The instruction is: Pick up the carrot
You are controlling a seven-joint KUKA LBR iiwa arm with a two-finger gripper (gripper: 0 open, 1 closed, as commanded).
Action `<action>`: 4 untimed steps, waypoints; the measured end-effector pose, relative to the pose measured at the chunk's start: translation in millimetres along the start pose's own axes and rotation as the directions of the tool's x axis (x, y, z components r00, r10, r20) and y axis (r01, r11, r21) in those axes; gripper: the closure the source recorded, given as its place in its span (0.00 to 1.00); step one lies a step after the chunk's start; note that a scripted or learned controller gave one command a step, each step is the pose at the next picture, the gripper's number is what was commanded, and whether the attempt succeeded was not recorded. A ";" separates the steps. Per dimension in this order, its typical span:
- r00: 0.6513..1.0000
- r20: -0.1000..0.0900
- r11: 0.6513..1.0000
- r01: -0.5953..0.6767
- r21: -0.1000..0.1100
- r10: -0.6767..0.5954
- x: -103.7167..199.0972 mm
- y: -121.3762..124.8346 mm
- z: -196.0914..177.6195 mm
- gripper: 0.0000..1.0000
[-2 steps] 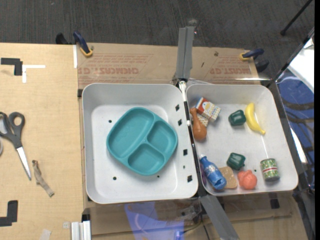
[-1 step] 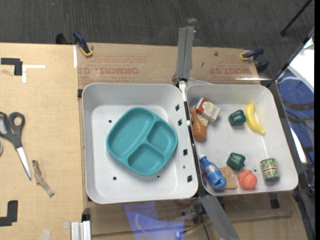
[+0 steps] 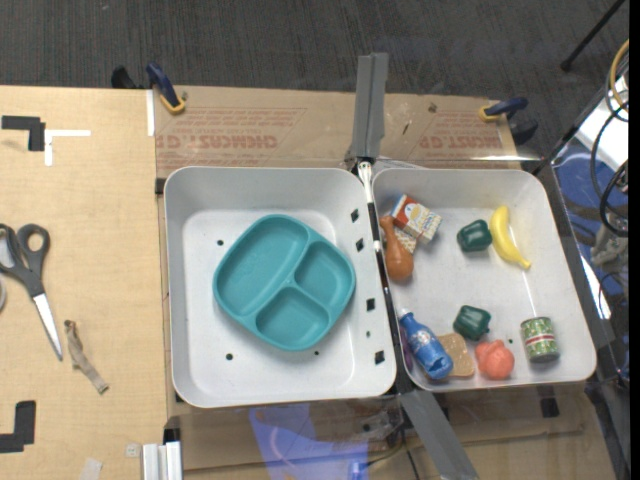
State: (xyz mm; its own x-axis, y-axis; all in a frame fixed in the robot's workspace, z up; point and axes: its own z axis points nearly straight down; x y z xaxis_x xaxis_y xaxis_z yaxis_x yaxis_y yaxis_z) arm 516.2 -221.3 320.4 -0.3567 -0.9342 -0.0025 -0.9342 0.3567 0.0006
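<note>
Since nothing has hold of the carrot (image 3: pixel 398 252) yet, the job from where I stand is all in the approach. It lies in the right bin (image 3: pixel 560 268), hard up against that bin's left wall, just beside the divider shared with the left bin (image 3: pixel 190 298), where a teal plate (image 3: pixel 285 281) sits. A small carton (image 3: pixel 414 219) rests at the carrot's upper end, touching or overlapping it; I cannot tell which.

The carrot's long axis runs nearly parallel to that wall, from the far side of the bin toward the near side, leaning slightly. The thicker, rounder end points toward the near edge and the narrower end points away, tucked by the carton.

To my eye the sound way is to come straight down over the thick lower half, clear of the carton, and close across the short width, not along the length. The wall is the trouble: there looks to be little room on that side, so a centred, level descent matters. A green pepper (image 3: pixel 473 235) and a banana (image 3: pixel 510 236) lie well apart to the right, and a blue bottle (image 3: pixel 424 346) sits nearer the front, out of the way.
</note>
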 end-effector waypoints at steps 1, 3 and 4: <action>0.985 0.001 0.985 0.171 0.003 -0.171 -10.6 -26.6 -98.0 1.00; 0.987 0.009 0.987 0.163 0.007 -0.163 -12.9 -29.6 -114.9 1.00; 0.940 0.000 0.940 0.341 0.000 -0.341 12.6 34.9 28.9 1.00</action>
State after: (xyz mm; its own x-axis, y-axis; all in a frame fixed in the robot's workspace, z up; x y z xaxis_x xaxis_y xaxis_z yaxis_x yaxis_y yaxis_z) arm 479.0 -220.6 291.5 -0.0166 -0.9999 -0.0031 -0.9999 0.0166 0.0000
